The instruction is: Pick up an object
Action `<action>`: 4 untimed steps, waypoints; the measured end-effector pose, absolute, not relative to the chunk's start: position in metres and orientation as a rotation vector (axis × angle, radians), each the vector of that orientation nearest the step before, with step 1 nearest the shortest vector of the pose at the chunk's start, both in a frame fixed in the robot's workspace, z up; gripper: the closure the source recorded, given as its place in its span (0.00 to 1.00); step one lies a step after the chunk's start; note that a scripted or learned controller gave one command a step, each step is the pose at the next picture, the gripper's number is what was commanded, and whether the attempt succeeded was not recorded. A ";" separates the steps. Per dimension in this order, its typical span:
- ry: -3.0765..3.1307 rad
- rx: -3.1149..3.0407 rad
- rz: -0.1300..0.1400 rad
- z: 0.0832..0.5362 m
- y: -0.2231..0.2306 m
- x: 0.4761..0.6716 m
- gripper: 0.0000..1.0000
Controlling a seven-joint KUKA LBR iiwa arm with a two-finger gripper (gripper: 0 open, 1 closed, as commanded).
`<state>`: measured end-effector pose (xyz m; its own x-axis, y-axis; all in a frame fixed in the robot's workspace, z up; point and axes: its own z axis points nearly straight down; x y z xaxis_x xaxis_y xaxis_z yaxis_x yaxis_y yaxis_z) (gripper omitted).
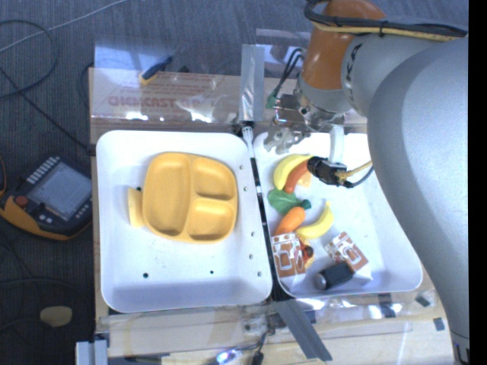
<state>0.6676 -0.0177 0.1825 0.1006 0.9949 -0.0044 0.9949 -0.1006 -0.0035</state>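
One banana (288, 169) lies just below the tool (287, 137), its long axis slanting down and toward the left bin (114, 280); whether the tool is open or closed cannot be told.

A robotics lab: grey carpet (46, 74), loose cables (30, 33), a teach pendant (47, 198) beside the bench.
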 end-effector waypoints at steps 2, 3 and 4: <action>2.563 1.812 -0.005 0.229 -0.108 0.647 1.00; 2.701 1.606 -0.001 0.115 -0.106 0.612 1.00; 2.593 1.772 -0.001 0.184 -0.046 0.662 1.00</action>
<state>0.6619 -0.0462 0.1838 -0.3633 0.9317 -0.0010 0.9317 0.3633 0.0000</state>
